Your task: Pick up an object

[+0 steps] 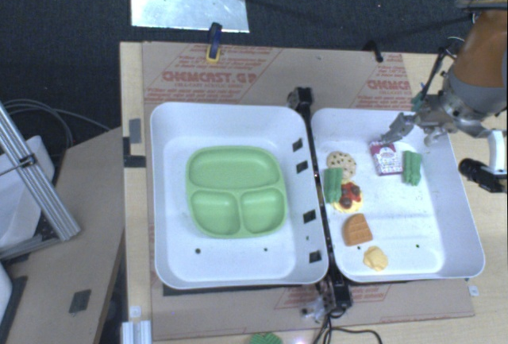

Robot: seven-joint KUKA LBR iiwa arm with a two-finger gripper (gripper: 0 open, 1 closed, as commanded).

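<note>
We take the small red-and-white carton (386,158) in the right bin (444,243) as our landmark. The gripper (416,128) hangs just above and to the right of it, at the bin's far edge; its fingers (399,128) look spread, one slanting toward the carton's upper corner, and we see nothing between them, though at this slant we judge the opening only roughly. A green piece (412,168) lies just right of the carton, so a descent here could, in our judgement, straddle both and close on neither, or nudge one against the bin wall. Left of the carton sit a cookie (340,162), a green block (332,183) and a yellow item with red bits (349,196); below these, an orange piece (357,229) and a yellow lump (375,258). Far left of the carton, the left bin (171,199) holds a green divided tray (236,191). No object is lifted yet.
</note>
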